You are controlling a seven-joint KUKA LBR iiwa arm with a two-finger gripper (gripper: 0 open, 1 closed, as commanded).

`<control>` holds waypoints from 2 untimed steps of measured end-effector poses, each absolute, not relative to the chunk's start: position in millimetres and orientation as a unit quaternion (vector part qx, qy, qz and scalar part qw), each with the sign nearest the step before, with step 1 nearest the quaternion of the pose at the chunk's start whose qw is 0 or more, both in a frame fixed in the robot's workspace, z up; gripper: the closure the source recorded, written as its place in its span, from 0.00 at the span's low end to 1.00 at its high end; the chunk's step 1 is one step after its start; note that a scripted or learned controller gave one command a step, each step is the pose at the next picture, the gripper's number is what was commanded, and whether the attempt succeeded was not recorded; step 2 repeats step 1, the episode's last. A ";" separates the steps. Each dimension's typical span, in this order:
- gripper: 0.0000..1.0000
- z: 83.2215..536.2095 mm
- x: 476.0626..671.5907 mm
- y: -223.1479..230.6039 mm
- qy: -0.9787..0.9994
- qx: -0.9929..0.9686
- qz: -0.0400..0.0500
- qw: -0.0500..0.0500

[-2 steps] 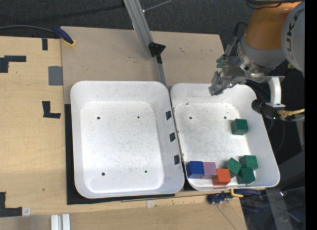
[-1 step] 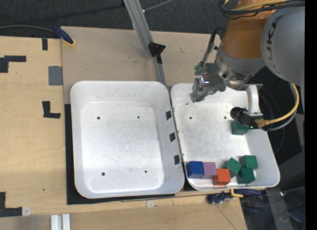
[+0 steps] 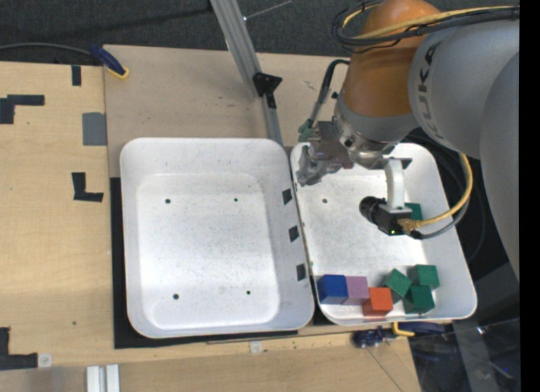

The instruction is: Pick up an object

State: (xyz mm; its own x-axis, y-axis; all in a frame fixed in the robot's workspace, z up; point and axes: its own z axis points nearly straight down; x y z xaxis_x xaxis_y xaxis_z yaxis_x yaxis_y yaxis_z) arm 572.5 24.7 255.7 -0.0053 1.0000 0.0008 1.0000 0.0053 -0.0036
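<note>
The arm (image 3: 456, 70) reaches in from the right, its orange band (image 3: 384, 53) high above the wrist; it bends down so that the gripper (image 3: 310, 167) sits over the far left corner of the right bin (image 3: 354, 247), just beside the wall it shares with the left bin (image 3: 202, 238); whether the gripper is clenched or released cannot be told from this angle. The things to pick lie well apart from it, along the near edge of the right bin: a blue block (image 3: 333, 287) touching a pink block (image 3: 358, 287); an orange block (image 3: 380, 300) just beside that; three green blocks (image 3: 419, 298) clustered at the right. A slanted metal bar (image 3: 236, 28) crosses the bench (image 3: 186, 87) and ends close to the gripper.
</note>
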 end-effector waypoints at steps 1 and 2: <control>1.00 248.7 550.7 62.4 -0.709 -0.705 0.001 0.002; 1.00 248.7 550.7 62.4 -0.709 -0.705 0.001 0.002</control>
